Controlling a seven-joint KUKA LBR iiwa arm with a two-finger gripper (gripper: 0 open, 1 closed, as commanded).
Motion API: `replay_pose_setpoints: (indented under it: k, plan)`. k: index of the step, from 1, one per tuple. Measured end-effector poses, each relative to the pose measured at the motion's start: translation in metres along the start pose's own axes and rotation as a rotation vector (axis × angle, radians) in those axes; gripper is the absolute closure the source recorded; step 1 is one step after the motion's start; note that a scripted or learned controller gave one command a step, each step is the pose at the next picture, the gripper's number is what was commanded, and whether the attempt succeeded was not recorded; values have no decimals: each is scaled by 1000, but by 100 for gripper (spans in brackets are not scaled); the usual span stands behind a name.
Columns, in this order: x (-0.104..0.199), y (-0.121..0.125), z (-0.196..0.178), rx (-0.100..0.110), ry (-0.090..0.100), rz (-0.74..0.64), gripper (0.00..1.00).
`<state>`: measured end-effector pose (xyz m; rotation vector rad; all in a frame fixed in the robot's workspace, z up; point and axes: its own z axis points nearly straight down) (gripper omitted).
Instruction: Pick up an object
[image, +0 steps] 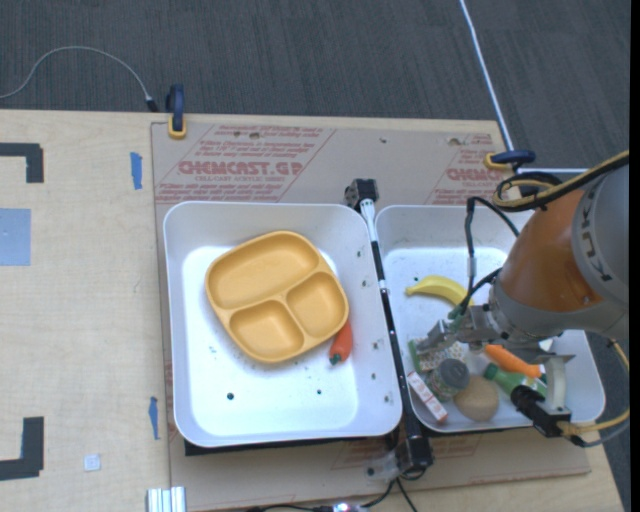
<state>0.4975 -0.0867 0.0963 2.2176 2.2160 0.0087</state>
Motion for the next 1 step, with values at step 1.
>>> replay_pose_setpoints:
  k: [1]
  plan:
    - [-11,-11,5,-9,4,-4,0]
